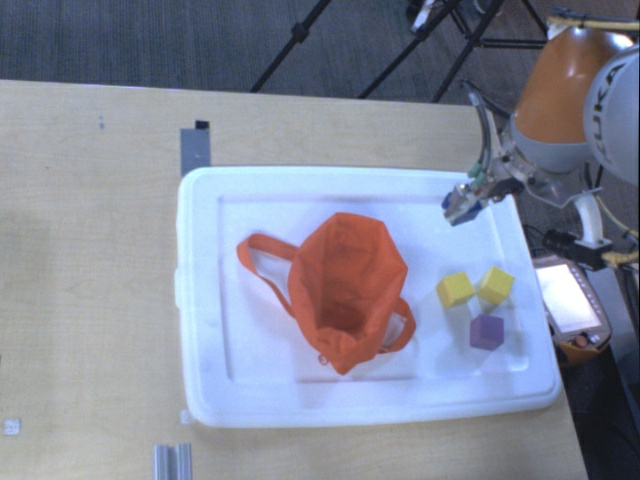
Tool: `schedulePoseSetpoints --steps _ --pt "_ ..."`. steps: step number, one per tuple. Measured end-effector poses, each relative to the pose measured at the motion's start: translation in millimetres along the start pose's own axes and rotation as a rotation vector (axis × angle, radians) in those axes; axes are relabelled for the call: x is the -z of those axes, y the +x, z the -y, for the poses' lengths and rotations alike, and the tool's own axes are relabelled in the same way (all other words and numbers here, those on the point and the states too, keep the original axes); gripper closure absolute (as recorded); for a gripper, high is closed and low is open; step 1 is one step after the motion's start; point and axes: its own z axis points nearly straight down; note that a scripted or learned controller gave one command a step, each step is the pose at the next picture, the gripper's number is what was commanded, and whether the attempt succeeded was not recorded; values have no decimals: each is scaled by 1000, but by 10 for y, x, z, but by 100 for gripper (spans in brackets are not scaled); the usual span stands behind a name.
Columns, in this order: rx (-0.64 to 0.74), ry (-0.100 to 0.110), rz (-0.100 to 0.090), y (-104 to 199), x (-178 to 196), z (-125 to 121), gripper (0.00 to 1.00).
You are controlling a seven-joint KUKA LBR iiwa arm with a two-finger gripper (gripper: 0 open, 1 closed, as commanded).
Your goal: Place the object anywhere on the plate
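My gripper (463, 206) hangs over the far right corner of the white bin (200, 268), above its rim. Two yellow cubes (456, 290) (496, 285) sit side by side on the bin floor at the right, well below the gripper in the view. A purple cube (487, 331) lies just in front of them. An orange cloth bag (346, 288) with loop handles lies open in the middle of the bin, to the left of the cubes. Nothing shows at the gripper's tip.
The bin rests on a tan wooden bench (90, 218). The grey arm with its orange band (560, 83) comes in from the upper right. Tripod legs (330, 8) stand on the floor behind the bench. A small dark bracket (197, 146) sits by the bin's far left corner.
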Motion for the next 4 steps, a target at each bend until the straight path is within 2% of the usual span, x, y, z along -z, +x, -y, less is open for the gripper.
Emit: schedulePoseSetpoints --steps 1,2,3,4 --pt "81 2 -1 732 -79 -480 100" --pt "531 1 -2 1737 46 -334 100" --pt "823 -3 -1 2257 387 -291 100" --pt "822 -4 -1 2253 390 -292 0"
